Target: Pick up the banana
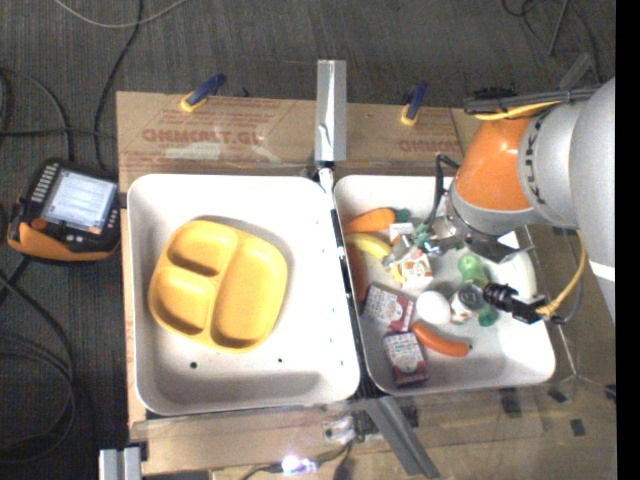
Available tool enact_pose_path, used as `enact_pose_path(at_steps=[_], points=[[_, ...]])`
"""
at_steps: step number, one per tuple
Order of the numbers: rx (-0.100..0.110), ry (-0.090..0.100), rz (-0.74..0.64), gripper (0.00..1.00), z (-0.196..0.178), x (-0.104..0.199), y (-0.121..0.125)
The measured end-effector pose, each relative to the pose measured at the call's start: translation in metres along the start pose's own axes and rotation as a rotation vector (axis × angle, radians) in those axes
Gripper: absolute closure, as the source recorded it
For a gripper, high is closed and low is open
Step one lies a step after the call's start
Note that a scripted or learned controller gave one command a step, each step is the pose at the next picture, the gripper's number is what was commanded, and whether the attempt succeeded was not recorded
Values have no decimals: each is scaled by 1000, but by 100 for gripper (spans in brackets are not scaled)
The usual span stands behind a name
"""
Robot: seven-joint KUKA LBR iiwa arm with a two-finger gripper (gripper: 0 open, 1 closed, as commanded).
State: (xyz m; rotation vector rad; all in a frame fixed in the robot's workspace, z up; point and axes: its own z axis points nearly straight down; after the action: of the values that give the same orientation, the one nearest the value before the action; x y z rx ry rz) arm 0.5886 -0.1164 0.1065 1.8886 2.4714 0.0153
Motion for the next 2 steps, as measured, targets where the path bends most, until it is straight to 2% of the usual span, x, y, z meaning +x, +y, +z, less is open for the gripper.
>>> enact_pose_path(at_steps=[1,2], points=[[29,18,73,100,-77,78,45],[29,18,81,100,-98,59,33]])
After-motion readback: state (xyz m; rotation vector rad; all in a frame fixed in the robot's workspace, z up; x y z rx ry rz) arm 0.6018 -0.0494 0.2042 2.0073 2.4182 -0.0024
